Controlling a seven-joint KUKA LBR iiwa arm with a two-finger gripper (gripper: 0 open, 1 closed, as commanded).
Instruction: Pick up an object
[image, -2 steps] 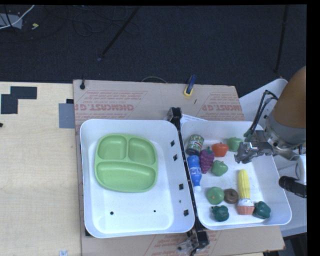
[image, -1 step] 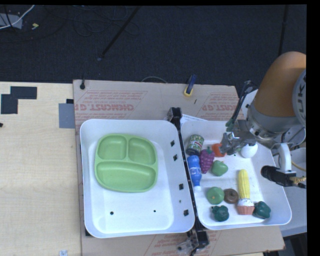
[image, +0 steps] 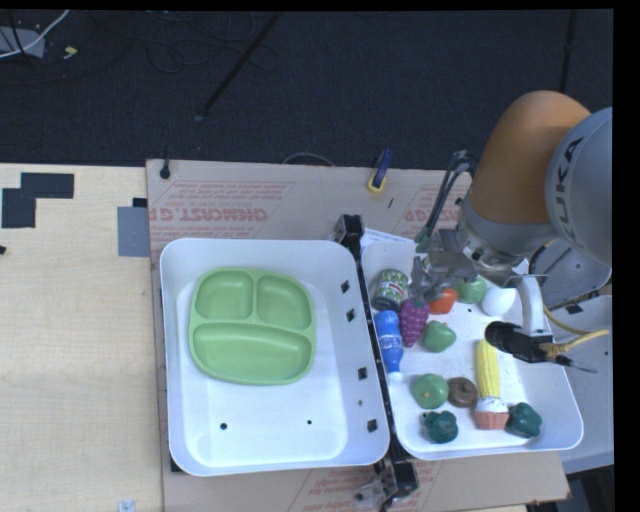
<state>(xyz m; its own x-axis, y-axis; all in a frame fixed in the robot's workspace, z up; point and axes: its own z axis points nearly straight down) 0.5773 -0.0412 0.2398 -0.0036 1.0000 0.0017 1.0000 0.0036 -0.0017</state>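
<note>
Camera view shows the gripper (image: 432, 285) low over the right bin's (image: 566, 432) far-left corner, whether spread or pressed together I cannot tell, directly above the purple grapes (image: 413, 322), with a can (image: 390, 288) just beside them.

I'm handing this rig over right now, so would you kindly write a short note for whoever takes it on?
Gripper: low over the right bin, near its far left corner, by the can and purple grapes; finger state unclear.
Things: toy foods crowd the right bin, including a blue bottle, corn and cupcake. Left bin holds a green divided plate.
Done: nothing visibly lifted.
Left: grasp one object and raise it.
</note>
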